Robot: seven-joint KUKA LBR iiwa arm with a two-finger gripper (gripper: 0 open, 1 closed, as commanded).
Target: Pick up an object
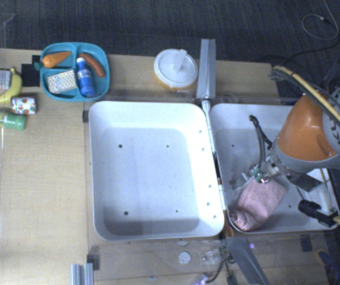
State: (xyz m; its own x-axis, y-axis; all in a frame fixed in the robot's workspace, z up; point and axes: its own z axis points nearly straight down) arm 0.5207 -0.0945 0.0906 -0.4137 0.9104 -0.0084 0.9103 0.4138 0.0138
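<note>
We see the gripper (263,176) down on the pink cloth (256,203) in the right bin (235,129); jaws hidden — can't tell.

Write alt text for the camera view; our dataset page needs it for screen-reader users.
A grey and orange robot arm reaches down into the right white bin, its gripper just above a crumpled pink cloth. On the bench beyond the left white bin sit a blue toy-food tray and a lidded cup.

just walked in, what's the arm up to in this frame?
The grey KUKA arm with the orange band reaches in from the right over the right-hand white bin. Its hand is down at a crumpled pink cloth near the bin's front-left corner. Whether it has a grip can't be seen. No lift yet.
</note>
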